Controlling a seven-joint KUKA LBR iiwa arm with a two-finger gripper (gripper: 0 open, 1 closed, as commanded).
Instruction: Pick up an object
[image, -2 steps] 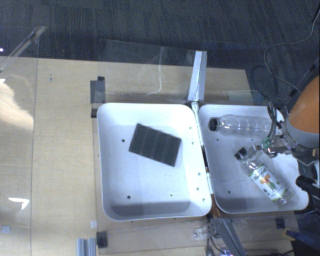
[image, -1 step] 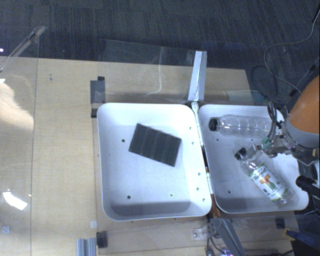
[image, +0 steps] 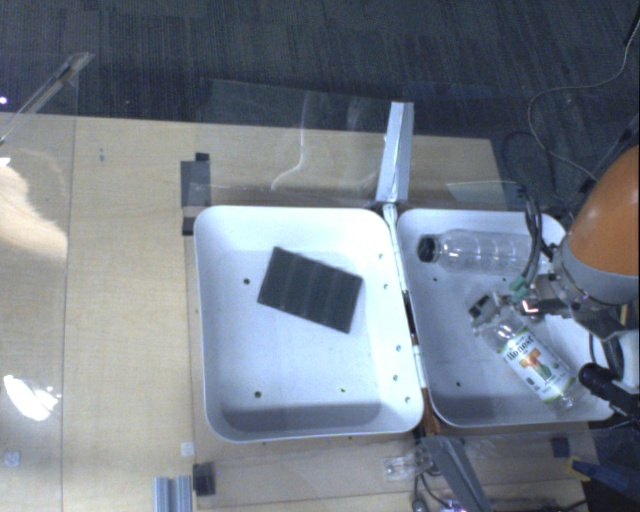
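A clear plastic bottle (image: 478, 250) with a black cap lies on its side at the back of the right bin (image: 447, 370). A smaller bottle (image: 535, 364) with a white, orange and green label lies slanted in that bin's front right part. My gripper (image: 506, 304) hangs low over the upper end of the small bottle, just in front of the clear one. Whether it touches the small bottle is not visible. A dark grey ribbed flat rectangle (image: 310, 289) lies tilted in the left bin (image: 203, 330).
The arm's orange band (image: 610, 230) and grey wrist cover the right bin's right side. A clear upright divider (image: 396, 150) stands behind the seam between the bins. Cables hang at the far right.
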